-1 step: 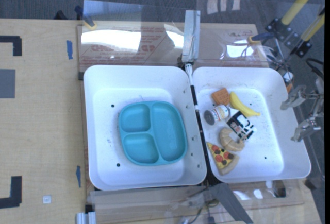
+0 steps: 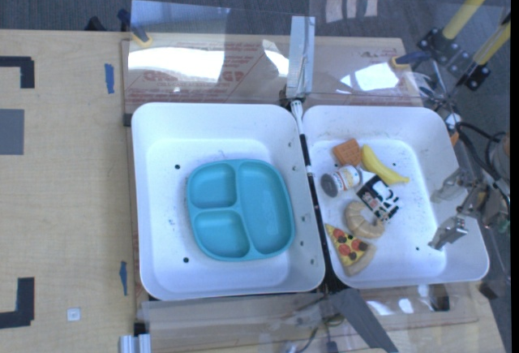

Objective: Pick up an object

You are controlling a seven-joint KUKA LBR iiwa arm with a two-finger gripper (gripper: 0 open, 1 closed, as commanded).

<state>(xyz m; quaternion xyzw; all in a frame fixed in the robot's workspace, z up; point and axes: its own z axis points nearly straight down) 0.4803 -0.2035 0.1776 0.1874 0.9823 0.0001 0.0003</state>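
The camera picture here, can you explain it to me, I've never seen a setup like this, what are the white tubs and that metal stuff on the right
You are looking down at a slant from one fixed camera above a bench. Two shallow white bins sit side by side. The left bin holds a blue divided plate. The right bin holds small toy foods bunched together: a banana, a pizza slice, an orange cracker-like piece, a small jar, a tan pastry and a black-and-white packet. The metal parts at the right edge belong to a robot arm's gripper, hanging over the right bin's edge. Nothing is between its fingers, so it holds nothing yet.
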